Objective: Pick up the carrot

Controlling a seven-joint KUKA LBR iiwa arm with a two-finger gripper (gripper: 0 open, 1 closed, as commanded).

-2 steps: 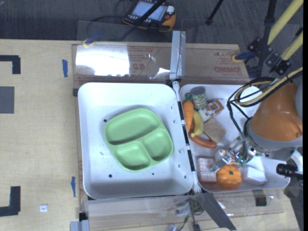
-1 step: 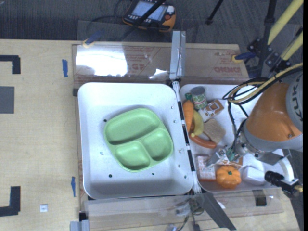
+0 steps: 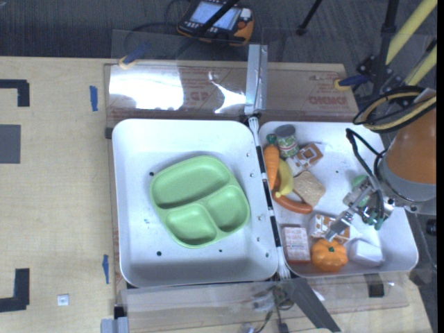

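- Grey and metallic, the gripper (image 3: 340, 229) hangs low over the right bin (image 3: 401, 252) at the end of the arm (image 3: 409, 159), whose rounded orange band gives way to a grey wrist; whether its two thin fingers stand apart or together I cannot tell, and nothing shows clearly between them.
- Left of the gripper, across the bins' shared wall, sits the left bin (image 3: 132, 186), a shallow white tray with rounded corners and a smooth, faintly glossy floor.
- Inside that bin lies a pale green plate (image 3: 200, 200), smooth plastic, rounded-square in shape and split into three compartments.
- Up and to the left of the gripper, against the right bin's left wall, lies the carrot (image 3: 271, 161): an orange tapered shape, well apart from the fingers.
- Just beside the carrot's lower end is a curved yellow banana (image 3: 284, 177), and below it an orange-red sausage shape (image 3: 294, 203) lying at a slant.
- Between those and the gripper lies a flat tan slice with a grainy surface, like bread (image 3: 309, 188).
- Just below the gripper sits a small orange pumpkin (image 3: 329, 254), round and ribbed, with a dark stem.
- Right of the pumpkin lies a smooth white block (image 3: 367, 252).
- Left of the pumpkin lies a small printed box (image 3: 295, 243), and a small patterned packet (image 3: 322, 224) is just beside the fingertips.
- Farthest up from the gripper stands a small green-lidded jar (image 3: 286, 143).
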